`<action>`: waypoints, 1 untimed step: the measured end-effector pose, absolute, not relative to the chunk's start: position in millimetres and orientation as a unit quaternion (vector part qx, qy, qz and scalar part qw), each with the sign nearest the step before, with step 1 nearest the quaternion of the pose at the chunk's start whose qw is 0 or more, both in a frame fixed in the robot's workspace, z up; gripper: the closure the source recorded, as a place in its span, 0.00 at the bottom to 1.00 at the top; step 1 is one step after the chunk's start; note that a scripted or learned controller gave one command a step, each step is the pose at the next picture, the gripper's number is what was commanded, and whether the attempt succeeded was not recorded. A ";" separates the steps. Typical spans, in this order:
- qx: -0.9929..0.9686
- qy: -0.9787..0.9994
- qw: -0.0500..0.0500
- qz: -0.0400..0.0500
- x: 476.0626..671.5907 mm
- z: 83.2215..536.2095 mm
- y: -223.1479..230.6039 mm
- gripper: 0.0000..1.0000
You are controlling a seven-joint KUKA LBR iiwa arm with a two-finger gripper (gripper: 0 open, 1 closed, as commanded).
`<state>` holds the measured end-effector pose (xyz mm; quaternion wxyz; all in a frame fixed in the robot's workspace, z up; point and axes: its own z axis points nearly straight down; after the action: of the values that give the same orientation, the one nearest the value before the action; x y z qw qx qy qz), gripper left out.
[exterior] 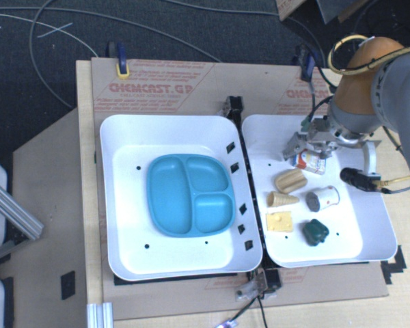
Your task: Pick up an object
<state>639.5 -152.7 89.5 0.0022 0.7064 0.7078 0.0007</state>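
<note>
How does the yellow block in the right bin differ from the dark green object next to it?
The yellow block is flat, square and pale yellow; the dark green object is lumpy, rounded and dark. The block lies nearer the bins' divider, the green object further right. Both rest loose in the right bin, apart from the gripper.

I'm seeing the small things loose in the right bin [369,241]: a tan roll [290,180] on its side, a cone [281,199] just below it, a yellow cheese slice [280,222] lying flat, a dark green lump [316,231], a grey-and-white cylinder [323,198], and a red-and-white packet [310,162] up top.
</note>
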 end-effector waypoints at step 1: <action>0.706 0.708 0.008 0.004 642.5 104.2 -153.5 1.00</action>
<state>642.5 -153.5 104.2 0.0077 0.7062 0.7080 0.0038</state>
